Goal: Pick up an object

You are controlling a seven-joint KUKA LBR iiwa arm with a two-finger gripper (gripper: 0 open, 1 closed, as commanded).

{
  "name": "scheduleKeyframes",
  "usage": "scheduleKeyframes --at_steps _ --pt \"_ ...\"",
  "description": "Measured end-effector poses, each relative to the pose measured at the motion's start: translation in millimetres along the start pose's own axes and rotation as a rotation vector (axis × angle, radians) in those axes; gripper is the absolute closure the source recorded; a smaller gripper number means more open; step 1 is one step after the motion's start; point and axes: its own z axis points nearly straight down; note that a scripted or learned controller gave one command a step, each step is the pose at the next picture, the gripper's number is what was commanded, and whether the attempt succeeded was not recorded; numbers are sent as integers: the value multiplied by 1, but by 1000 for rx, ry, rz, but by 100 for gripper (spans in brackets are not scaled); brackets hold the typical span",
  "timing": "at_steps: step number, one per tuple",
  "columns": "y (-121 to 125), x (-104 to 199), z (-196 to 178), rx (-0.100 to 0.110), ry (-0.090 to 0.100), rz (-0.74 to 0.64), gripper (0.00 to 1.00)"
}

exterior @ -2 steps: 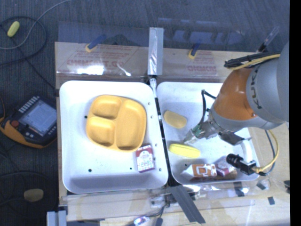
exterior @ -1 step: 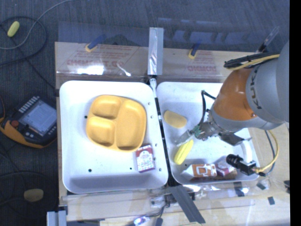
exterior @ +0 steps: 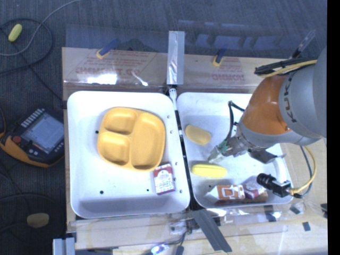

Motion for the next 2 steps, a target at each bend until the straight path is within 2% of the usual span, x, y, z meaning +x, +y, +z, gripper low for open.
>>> scheduleKeyframes --at_steps 1,2 --pt "0 0 0 1 0 0 0" --pt "-21 8 12 -13 -10 51 0"
